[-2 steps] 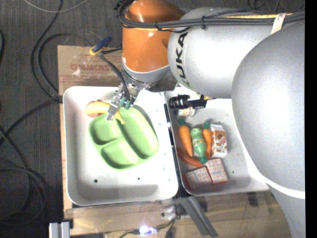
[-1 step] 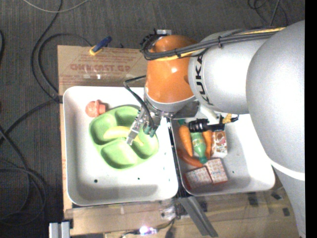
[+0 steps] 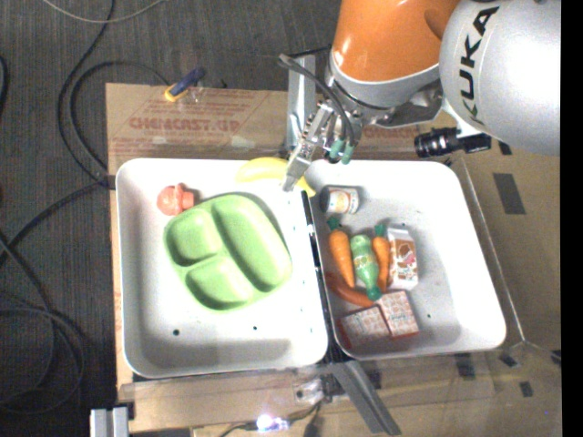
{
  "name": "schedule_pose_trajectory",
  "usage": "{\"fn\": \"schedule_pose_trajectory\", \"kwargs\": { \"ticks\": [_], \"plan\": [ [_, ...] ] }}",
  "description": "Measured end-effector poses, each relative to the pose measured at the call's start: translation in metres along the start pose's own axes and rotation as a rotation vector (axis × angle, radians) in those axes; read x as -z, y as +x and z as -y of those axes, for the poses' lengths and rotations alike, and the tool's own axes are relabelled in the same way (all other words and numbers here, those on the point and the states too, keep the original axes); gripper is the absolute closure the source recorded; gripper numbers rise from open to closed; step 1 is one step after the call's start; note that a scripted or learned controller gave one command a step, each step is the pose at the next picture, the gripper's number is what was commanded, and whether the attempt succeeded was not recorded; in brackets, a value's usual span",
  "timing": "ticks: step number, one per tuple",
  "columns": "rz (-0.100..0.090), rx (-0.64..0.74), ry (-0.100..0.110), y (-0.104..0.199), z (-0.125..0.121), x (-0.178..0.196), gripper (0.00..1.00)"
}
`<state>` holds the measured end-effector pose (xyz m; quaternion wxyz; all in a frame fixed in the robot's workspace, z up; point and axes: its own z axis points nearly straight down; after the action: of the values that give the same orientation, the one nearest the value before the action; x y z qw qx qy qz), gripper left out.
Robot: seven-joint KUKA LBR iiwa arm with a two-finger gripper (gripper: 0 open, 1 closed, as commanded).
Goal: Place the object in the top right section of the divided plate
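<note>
Gripper [image 3: 297, 173] hangs over left bin's [image 3: 137, 335] top right edge, fingers pinching yellow banana [image 3: 258, 169] just above green divided plate [image 3: 228, 249]. Plate sits mid left bin, pink toy [image 3: 175, 198] beside its upper left. Right bin [image 3: 474, 271] holds carrot [image 3: 341, 253], green bottle [image 3: 366, 264], cartons.

Light even and fairly bright from overhead. White bins [image 3: 137, 335] near blown out, little surface detail. Soft shadow under the gripper [image 3: 299, 167] and along the bin walls below it. Green plate [image 3: 228, 248] left of and below the gripper shows mild sheen. Dark floor at far left underexposed. Focus slightly soft, small labels unreadable.
</note>
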<state>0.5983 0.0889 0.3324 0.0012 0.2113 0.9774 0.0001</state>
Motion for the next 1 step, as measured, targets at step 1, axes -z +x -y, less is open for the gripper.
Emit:
{"fn": "schedule_pose_trajectory", "kwargs": {
  "ticks": [1],
  "plan": [
    [-0.003, 0.122, 0.001, 0.0519, 0.0007, -0.1128, 1.00]
  ]
}}
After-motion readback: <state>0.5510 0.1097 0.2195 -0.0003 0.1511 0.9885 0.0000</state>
